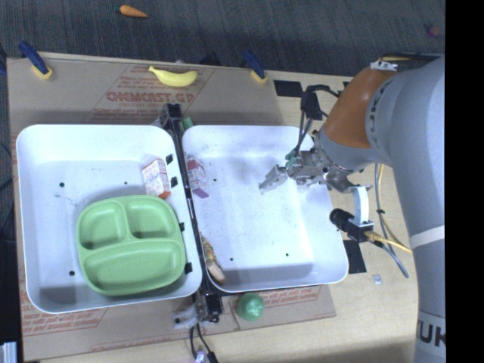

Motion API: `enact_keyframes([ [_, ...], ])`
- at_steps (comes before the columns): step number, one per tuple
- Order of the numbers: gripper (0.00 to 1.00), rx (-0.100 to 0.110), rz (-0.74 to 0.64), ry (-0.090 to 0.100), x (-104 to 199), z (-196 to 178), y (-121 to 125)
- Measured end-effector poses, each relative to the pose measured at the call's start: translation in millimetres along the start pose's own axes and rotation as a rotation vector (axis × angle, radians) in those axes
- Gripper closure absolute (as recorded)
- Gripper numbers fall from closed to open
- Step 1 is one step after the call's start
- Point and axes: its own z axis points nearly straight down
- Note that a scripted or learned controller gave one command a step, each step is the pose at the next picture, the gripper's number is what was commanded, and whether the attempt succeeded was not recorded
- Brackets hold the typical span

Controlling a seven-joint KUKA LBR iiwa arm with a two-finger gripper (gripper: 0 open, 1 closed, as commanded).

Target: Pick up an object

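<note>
My two-finger metal gripper (pixel 274 178) over the shallow white right bin (pixel 249 267), fingers spread, nothing held, green sectioned plastic tray (pixel 132 244) at eight o'clock.

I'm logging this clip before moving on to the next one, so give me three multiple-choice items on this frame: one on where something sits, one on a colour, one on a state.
1. Where is the light green divided plastic tray?
A. in the left white bin
B. in the right white bin
C. on the cardboard behind the bins

2. What colour is the small ball lying in front of the right white bin?
A. red
B. green
C. blue

3. What is between the fingers of the gripper?
A. the green tray
B. the yellow banana
C. nothing visible

Answers: 1 A, the tray lies in the left white bin. 2 B, the ball is green. 3 C, the gripper hangs over the right bin's bare floor with no object between its fingers.
</note>
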Motion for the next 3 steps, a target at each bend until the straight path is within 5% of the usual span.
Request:
enact_keyframes([
  [1, 0.0, 0.005, -0.001, 0.002, 3, 45, -79],
  [2, 0.0, 0.0, 0.0, 0.001, -10, 44, -14],
  [3, 0.0, 0.003, 0.0, 0.001, -10, 26, -79],
])
